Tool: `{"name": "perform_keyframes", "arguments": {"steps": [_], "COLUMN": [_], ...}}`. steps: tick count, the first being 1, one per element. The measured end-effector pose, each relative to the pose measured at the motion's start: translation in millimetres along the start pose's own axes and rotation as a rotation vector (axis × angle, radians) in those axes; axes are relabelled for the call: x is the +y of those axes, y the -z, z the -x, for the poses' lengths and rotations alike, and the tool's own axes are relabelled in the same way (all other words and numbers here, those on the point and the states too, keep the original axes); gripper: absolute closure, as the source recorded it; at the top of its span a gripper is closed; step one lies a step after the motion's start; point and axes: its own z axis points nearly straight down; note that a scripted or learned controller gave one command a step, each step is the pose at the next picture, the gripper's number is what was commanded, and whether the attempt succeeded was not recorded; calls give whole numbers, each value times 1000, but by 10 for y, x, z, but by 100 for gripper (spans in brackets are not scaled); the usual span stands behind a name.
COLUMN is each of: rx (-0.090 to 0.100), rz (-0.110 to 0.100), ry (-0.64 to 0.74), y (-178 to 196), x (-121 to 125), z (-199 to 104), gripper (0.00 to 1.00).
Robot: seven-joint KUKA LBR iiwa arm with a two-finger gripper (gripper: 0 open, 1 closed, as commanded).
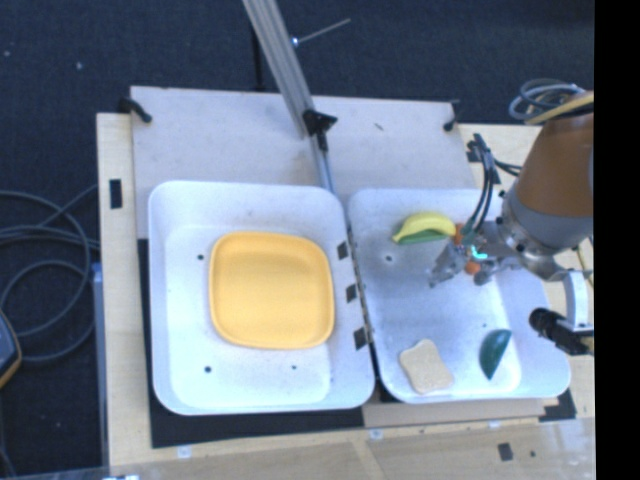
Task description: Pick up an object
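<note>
A grey KUKA arm with an orange band reaches in from three o'clock over the right-hand bin (395,268), its gripper (450,266) hanging low above the bin's speckled white floor near the middle of its upper half. The two fingers (440,271) stand a little apart, and nothing sits between them. The nearest object is a yellow banana (424,228) with a greenish underside, lying just beside the gripper at about eleven o'clock from the fingertips; its long axis runs roughly from nine to three o'clock, with a slight upward bow. Whether it touches the gripper body cannot be told from this slanted view. Two other candidates lie farther off toward the bin's near edge: a tan slice of bread (427,366) at about six to seven o'clock from the fingers, and a dark green leaf-shaped piece (494,353) at about five o'clock, both well apart from the gripper. The left-hand bin (170,268) holds a square yellow plate (271,289), out at nine o'clock. On this showing the banana looks the likeliest pick, calling for a short shift toward eleven o'clock and a closing line set across its length.
</note>
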Motion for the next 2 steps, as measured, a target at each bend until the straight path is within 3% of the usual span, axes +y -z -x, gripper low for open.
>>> {"name": "perform_keyframes", "arguments": {"steps": [1,2], "rx": [0,0], "rz": [0,-5], "ry": [0,-1], "y": [-1,-531], "x": [0,41], "z": [0,94], "gripper": [0,0]}}
